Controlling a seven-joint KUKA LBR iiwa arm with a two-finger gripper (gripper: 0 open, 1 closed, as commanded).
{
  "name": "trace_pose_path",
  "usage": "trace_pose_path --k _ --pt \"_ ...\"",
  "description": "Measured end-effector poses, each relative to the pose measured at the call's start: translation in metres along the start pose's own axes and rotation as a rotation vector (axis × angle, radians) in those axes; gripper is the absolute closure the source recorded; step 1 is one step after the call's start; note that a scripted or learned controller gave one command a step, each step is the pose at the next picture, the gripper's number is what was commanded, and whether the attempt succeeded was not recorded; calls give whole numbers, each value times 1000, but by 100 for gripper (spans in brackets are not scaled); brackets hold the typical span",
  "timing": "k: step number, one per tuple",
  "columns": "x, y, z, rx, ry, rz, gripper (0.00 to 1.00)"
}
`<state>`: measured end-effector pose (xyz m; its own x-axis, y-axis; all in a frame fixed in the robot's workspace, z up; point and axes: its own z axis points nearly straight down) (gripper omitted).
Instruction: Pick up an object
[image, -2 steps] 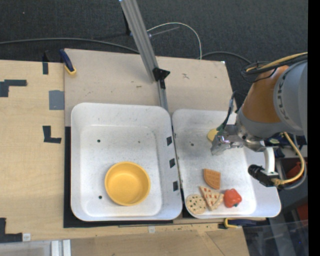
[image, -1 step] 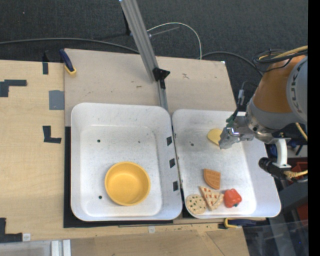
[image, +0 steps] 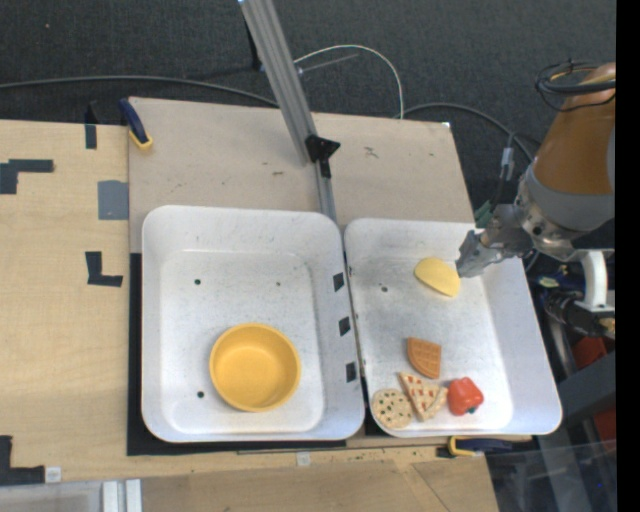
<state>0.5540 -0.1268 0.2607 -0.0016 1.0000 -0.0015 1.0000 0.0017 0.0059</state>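
Observation:
A pale yellow, rounded toy food piece (image: 436, 276) lies in the upper middle of the right bin (image: 520, 330). My gripper (image: 470, 260) hangs at that piece's right edge, just above the bin floor, close to or touching it. Lower in the same bin sit an orange waffle-like piece (image: 424, 356), a pizza slice (image: 422, 395), a round cracker (image: 391, 408) and a red pepper-like toy (image: 463, 396).
The left bin (image: 180, 250) holds a yellow bowl (image: 255, 366) near its front. A grey pole (image: 290, 85) slants down to the divide between the bins. Cables run behind the bench, and a yellow-blue clamp (image: 135, 125) sits at the back left.

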Motion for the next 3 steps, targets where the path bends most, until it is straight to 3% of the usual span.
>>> trace_pose_path --k 3 --pt "170 56 34 7 2 -5 100"
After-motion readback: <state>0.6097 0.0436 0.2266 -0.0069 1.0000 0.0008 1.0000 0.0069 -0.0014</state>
